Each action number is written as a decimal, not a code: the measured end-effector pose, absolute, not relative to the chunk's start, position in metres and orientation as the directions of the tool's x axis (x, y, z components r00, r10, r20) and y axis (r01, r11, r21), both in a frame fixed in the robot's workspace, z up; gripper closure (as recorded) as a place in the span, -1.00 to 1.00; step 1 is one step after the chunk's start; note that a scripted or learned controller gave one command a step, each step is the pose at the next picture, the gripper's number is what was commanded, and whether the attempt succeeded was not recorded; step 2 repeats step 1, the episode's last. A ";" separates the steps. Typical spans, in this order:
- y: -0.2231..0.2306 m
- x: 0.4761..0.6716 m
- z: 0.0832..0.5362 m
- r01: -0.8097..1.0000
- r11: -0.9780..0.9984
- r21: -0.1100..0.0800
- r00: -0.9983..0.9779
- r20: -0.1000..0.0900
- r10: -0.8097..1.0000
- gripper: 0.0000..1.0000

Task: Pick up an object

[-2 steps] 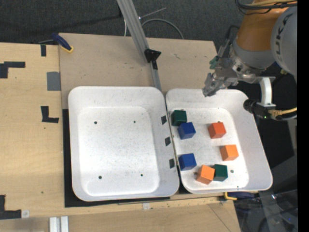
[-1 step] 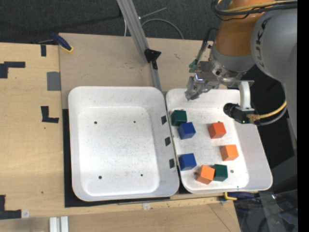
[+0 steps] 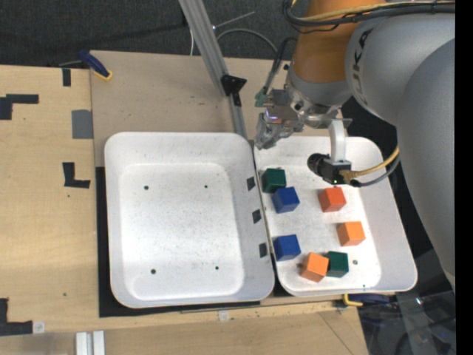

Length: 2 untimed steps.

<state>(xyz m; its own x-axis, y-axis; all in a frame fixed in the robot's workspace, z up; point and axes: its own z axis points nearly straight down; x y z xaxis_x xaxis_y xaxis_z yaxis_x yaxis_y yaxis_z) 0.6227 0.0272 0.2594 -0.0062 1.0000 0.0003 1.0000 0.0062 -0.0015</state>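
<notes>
The right bin [image 3: 369, 152] holds several small cubes. A dark green cube [image 3: 274, 178] and a blue cube [image 3: 285, 199] lie near its left wall, with another blue cube [image 3: 287, 246] further forward. Orange cubes sit at the right [image 3: 332, 198] [image 3: 351, 233], and a third orange cube [image 3: 315, 265] touches a dark green cube [image 3: 338, 262] at the front. My gripper [image 3: 269, 136] hangs over the bin's back left corner, just behind the dark green cube. I see nothing between its fingers.
The left bin [image 3: 118, 154] stands beside the right one, sharing a middle rim. A slanted metal pole [image 3: 211, 46] rises behind the bins. The grey arm with its orange band [image 3: 332, 21] covers the back right.
</notes>
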 end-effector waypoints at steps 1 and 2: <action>0.086 0.615 0.247 1.000 0.007 -0.004 -0.007 0.001 1.000 1.00; 0.086 0.615 0.247 1.000 0.007 -0.004 -0.007 0.001 1.000 1.00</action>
